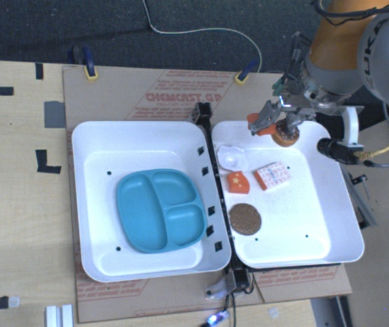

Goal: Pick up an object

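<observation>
Orange round object (285, 136) at the right bin's (330, 230) far edge, directly under the claw (281, 122) (grip state cannot be told), patterned pink block (272, 176), red piece (238, 181), brown disc (245, 219) nearer below, blue divided plate (160, 210) far left.

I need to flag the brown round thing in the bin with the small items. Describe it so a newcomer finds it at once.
Start at the right white bin, the one beside the bin holding the blue divided plate. Look near its left wall, toward the front: the brown disc lies flat there, below the small red block. It is the only dark, round, flat piece; the patterned pink-and-white box is squarish and pale.
</observation>
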`<state>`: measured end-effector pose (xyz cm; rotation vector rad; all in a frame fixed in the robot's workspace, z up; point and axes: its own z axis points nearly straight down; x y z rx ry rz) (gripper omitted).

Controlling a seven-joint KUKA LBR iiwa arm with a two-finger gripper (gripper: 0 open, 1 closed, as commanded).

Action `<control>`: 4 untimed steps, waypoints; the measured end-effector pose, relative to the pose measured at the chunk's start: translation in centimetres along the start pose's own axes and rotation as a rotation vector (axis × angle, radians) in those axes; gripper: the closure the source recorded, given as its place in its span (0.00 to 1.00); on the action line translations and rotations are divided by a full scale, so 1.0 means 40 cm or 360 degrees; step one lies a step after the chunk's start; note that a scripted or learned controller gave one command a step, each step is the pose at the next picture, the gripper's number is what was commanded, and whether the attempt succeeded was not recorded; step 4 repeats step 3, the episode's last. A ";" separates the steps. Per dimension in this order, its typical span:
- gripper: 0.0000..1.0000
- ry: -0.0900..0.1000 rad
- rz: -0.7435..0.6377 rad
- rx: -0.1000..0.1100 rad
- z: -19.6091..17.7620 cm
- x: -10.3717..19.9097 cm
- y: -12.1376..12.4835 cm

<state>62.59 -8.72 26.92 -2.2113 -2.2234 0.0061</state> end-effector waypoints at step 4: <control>1.00 -0.0003 0.0001 0.0000 0.034 0.348 -0.050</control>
